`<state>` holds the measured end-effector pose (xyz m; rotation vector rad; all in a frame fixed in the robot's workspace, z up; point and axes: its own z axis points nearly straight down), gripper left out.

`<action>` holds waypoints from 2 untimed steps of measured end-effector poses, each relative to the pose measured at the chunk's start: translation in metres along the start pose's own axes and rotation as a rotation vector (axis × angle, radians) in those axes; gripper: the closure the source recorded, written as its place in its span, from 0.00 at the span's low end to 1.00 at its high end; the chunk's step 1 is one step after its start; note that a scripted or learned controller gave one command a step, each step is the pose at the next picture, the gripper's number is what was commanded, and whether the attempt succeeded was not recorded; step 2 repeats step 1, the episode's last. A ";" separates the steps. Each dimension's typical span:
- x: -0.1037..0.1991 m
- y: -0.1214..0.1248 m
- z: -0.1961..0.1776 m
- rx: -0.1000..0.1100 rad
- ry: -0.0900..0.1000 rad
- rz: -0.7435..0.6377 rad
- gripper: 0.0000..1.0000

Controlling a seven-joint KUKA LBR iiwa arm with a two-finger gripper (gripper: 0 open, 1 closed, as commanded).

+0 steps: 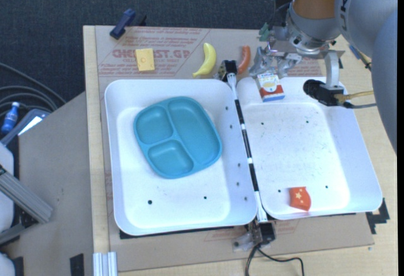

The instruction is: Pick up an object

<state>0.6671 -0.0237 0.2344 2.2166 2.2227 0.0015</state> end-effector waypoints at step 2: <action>-0.004 0.000 -0.021 0.000 0.000 0.001 1.00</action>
